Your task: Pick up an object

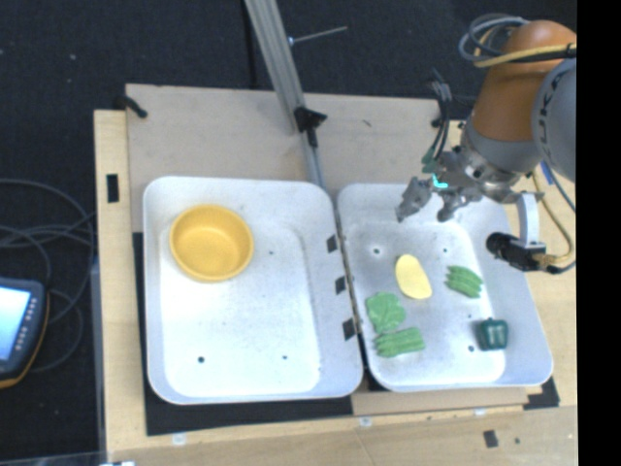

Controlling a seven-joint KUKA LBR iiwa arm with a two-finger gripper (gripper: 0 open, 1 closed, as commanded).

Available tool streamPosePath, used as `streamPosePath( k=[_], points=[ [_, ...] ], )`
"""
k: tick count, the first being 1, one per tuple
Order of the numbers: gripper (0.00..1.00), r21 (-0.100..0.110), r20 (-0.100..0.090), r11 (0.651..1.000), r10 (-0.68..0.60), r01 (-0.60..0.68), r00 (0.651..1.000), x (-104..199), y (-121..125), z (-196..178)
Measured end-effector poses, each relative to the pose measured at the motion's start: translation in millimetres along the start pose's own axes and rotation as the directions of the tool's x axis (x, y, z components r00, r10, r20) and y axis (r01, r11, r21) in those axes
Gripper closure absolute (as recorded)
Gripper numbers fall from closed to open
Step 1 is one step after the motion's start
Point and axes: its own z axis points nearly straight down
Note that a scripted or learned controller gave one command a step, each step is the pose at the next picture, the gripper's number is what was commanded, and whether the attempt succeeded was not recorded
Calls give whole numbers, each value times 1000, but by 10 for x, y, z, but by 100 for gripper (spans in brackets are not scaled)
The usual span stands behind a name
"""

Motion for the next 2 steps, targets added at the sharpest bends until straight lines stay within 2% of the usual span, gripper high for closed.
streamPosePath(
  k=[1, 2],
  points=[
    [0, 0, 0, 1000, 0, 0, 1000, 0, 0, 0],
    [0, 4, 1, 1000, 1, -1, 1000, 4, -36, 423]
  ],
)
